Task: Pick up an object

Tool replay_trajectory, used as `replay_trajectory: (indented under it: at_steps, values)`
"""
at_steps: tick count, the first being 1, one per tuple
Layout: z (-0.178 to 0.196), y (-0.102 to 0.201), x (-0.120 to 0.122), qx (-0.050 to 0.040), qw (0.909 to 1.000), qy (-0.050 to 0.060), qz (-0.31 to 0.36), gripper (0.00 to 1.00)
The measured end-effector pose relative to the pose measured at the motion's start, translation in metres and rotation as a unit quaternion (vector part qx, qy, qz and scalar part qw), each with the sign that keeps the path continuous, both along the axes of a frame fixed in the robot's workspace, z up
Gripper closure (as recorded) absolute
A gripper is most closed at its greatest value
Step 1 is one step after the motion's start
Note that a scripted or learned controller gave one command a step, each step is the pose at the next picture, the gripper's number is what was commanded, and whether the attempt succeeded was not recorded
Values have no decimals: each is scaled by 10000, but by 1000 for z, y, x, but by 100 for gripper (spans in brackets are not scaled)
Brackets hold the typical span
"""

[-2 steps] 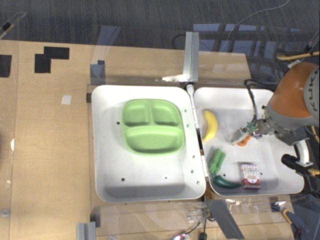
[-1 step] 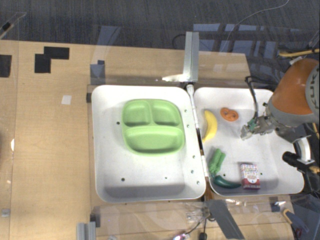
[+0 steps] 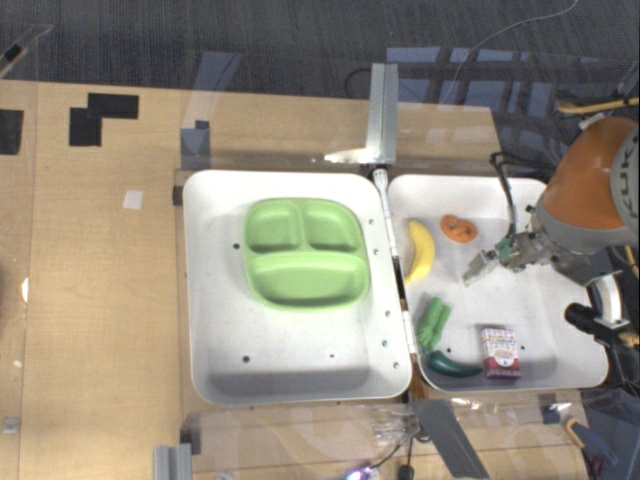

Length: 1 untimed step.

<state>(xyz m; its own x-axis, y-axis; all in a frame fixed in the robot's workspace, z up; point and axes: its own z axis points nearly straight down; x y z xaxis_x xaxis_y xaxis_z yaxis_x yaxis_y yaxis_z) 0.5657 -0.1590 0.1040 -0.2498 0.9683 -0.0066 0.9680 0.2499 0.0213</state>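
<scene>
— Nearest the lens, what sits at the bottom of the right bin (image 3: 590, 368)?

— Along its near edge there's a small red carton (image 3: 500, 352) with a printed front, and just to its left a dark green vegetable (image 3: 450, 364) lying flat. A lighter green piece (image 3: 433, 322) leans up and left from that one, close by the divider between the bins.

— And farther back?

— A yellow banana (image 3: 421, 251) lies lengthwise beside the divider, and an orange round thing (image 3: 459, 229) rests just to the right of its top end, apart from it.

— Where's the gripper (image 3: 478, 266)?

— Over the middle of the right bin, right of the banana and below the orange thing, reaching in from the grey arm (image 3: 585, 198) with its orange band. Its fingers look parted with nothing between them; none of the objects is touching it.

— The left bin (image 3: 215, 368)?

— It holds a green divided tray (image 3: 304, 250), three compartments, sitting toward the back and centre. Both bins rest on a wooden bench (image 3: 90, 298).
</scene>
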Motion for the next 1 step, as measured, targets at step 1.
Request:
replay_trajectory:
  at_steps: [1]
  values:
    - [67,34,81,-10,9977,71,680,0]
